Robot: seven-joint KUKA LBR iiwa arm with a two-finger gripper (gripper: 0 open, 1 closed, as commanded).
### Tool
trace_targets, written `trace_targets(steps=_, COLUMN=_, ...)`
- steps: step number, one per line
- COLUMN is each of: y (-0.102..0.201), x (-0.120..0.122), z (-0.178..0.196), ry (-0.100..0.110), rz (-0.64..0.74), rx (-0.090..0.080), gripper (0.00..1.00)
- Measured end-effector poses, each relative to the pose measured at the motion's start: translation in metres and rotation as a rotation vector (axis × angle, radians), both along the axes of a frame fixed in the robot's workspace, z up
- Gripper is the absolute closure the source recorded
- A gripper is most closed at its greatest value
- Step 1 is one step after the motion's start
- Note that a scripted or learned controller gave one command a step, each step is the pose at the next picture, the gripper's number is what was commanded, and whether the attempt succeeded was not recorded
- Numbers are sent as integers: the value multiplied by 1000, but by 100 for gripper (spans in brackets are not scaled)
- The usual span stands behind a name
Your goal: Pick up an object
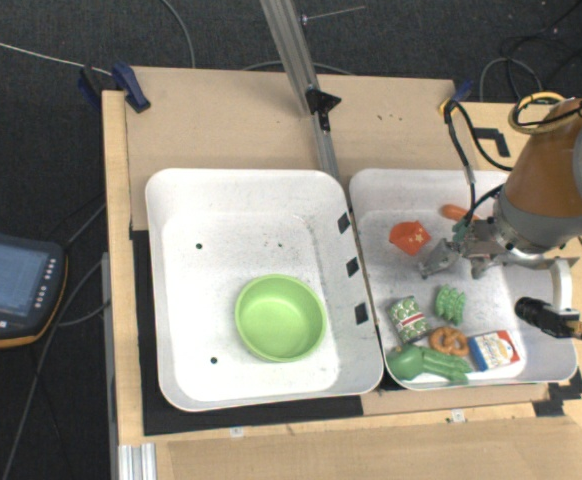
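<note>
No writing can be read on the small packs. The gripper hangs in the right bin with its fingers apart and nothing between them. Just left of it lies a red toy. Nearer the front are a green block, a pretzel and a green scoop lying sideways. A green bowl sits in the left bin.

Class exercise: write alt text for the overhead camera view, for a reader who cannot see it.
A grey and orange robot arm reaches from the right over the right white bin, its tool above small toys, near a red piece. The left white bin holds a green bowl.
</note>
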State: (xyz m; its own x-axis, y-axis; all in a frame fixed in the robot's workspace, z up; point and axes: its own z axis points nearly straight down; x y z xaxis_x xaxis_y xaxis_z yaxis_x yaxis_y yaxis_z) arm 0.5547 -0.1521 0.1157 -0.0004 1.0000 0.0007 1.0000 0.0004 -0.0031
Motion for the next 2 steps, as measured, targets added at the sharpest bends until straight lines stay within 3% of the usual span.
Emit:
trace_targets(steps=1, y=0, x=1, z=13, ry=-5, rz=0, rx=0, gripper=100)
trace_targets(steps=2, y=-5, x=10, z=61, ry=-8, rz=0, rx=-2, gripper=100)
